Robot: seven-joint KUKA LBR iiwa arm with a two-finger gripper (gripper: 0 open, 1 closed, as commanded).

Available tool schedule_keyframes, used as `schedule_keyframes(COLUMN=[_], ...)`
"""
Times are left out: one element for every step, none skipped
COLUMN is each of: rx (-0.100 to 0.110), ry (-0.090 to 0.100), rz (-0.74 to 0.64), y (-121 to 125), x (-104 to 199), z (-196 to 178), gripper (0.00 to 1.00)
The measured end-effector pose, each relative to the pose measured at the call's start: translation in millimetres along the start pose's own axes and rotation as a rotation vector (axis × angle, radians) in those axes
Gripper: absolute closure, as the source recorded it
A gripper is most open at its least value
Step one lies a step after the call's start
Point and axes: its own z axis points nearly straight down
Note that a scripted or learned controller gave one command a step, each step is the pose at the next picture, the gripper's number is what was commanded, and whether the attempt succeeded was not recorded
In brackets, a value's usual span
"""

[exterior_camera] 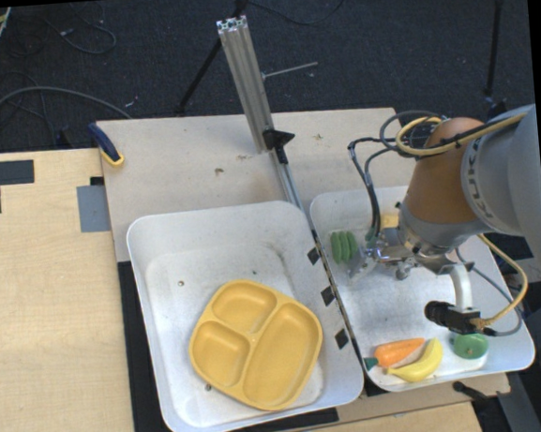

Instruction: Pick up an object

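We see the arm (456, 189) low over the right bin (508, 354) — near a green toy (345, 245) — jaws' state: cannot tell.

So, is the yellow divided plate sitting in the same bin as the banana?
No, the yellow divided plate lies in the left bin, while the banana lies in the right bin.

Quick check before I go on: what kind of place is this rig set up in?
Most likely a robotics lab, not a kitchen. The arm works over two white bins holding toy food like a banana and a yellow divided plate, with loose cables on dark carpet behind the bench.
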Motion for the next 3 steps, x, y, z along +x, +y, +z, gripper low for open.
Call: schedule_keyframes(rx=[-0.004,-0.009,-0.002], ry=[0.001,0.005,0.0], rz=[-0.001,0.003,-0.003], y=[3.1,4.9,8.3], x=[-0.7,0.4,1.1], z=[0.4,-10.4,-73.6], gripper=[0.0,1.0,1.0])
